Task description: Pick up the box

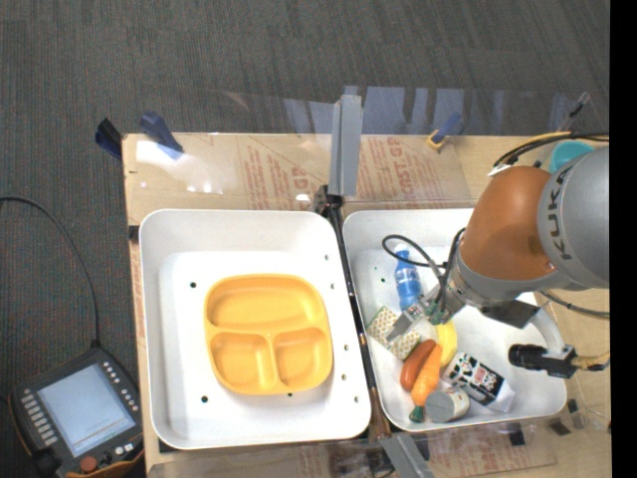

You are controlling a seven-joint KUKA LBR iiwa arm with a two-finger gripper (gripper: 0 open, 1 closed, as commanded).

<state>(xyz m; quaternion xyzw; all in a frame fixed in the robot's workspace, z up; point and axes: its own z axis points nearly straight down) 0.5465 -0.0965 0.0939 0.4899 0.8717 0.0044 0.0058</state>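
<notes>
Hovered low in the right bin (518,391), over the patterned box (393,331). Gripper (423,314) state: cannot tell. Lay beside a carrot (420,364).

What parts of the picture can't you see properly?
- The gripper fingers are too small and dark to tell if they are open, camera view.
- The box is partly hidden under the gripper.
- The right bin is partly covered by the arm.
- The can label is too small to read.
</notes>
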